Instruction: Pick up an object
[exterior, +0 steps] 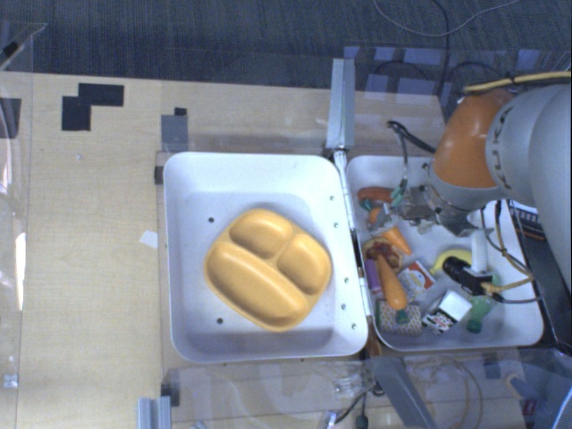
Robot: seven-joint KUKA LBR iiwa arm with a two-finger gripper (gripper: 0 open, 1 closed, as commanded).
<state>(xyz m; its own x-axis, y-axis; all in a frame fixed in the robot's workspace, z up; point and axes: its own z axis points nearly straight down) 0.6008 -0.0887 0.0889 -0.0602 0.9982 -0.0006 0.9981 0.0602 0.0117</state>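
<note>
Right bin (529, 331): crowded. The gripper (413, 208) hangs low over its far left part, the arm (527, 141) coming in from the right and covering the bin's far right corner. Whether the pincer is released or clenched cannot be told; nothing is seen grasped.

Items for picking, right bin: a red piece (374, 193) at the far left, just beside the gripper. An orange carrot (391, 281) lies nearer, along the left wall, with a purple piece (371, 275) pressed against that wall. A mesh pouch (399, 321) sits at the near end of the carrot. A yellow banana (450, 258) lies mid-bin, to the right of the carrot. A white box (452, 307) and a green piece (478, 315) lie at the near right. These items are packed close, several touching.

Left bin (179, 239): one yellow divided dish (268, 266), lying flat at the centre, apart from every wall.
</note>
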